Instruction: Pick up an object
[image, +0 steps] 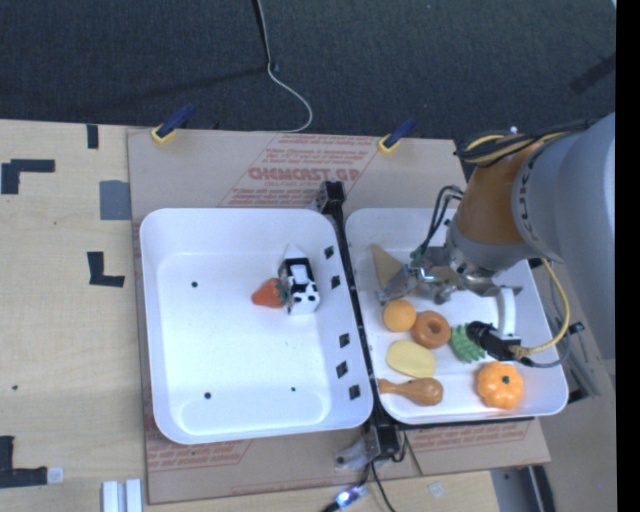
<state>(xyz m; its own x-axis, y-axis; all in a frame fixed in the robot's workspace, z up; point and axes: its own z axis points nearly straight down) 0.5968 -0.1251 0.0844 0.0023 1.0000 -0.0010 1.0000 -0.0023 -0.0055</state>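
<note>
We're looking down on the desk with two white bins side by side on a cardboard sheet. The arm comes in from the right and hangs over the right bin, with the claw low in that bin's upper part. We honestly can't tell the claw's state; that end is a dark tangle of metal and cable, and we can't make out anything pinched in it.

Loads of things to pick in the right bin. A tan wedge lies just left of the claw, maybe touching it. Just below sits a small orange ball, with a brown donut right next to it. Under those are a pale yellow piece and a brown drumstick shape. A green leafy thing and an orange pumpkin sit toward the lower right corner.

The left bin holds a black and white cow toy, with a red-orange carrot-like piece touching its left side.
</note>
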